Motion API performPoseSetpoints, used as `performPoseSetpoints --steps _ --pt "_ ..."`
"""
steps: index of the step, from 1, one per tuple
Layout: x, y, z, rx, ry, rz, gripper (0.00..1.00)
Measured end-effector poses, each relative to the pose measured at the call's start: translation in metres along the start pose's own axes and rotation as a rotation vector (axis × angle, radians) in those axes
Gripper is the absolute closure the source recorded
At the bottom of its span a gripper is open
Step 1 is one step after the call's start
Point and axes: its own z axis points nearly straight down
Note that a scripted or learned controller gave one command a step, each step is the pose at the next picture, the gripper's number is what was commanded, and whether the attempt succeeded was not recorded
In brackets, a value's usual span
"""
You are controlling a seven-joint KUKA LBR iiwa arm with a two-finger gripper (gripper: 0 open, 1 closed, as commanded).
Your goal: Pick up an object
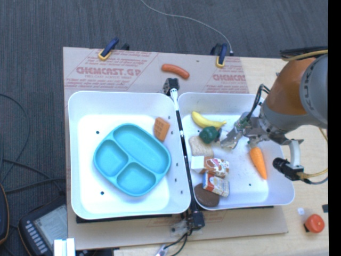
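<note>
1. Orange cap [315, 224], lower right of the frame, on the bare bench outside the bins.
2. Brown round cookie [206, 196], bottom edge of the right bin [277, 196], by the divider.
3. Two small printed cartons [217, 176], stacked just above the cookie, with a pale bread slice [200, 147] touching them on the upper left.
4. Carrot [259, 162], right of centre in the right bin, lying lengthwise, well apart from the cartons.
5. Gripper [233, 139], centre of the right bin, low over the bin floor, between the carrot and a green broccoli piece [209, 134]. Fingers point toward frame left; whether parted or clenched cannot be told; nothing is seen between them.
6. Arm [298, 97], grey with orange band, entering from the right edge and sloping down-left to the wrist.
7. Banana [206, 120], upper part of the right bin, just above the broccoli.
8. Blue divided plate [132, 159], centre of the left bin [80, 105]; an orange cracker [161, 128] beside its upper right rim.
9. Sausage [175, 71], top centre, on the brown board beyond the bins.
</note>
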Motion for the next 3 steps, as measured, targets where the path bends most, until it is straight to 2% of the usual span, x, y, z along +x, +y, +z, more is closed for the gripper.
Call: performPoseSetpoints --steps 1,2,3 --pt "0.05 -0.024 0.034 -0.013 -0.005 0.003 0.0" --pt "0.058 0.026 0.034 -0.011 -0.003 0.001 0.0" --pt "0.066 -0.027 0.036 -0.011 -0.003 0.0 0.0"
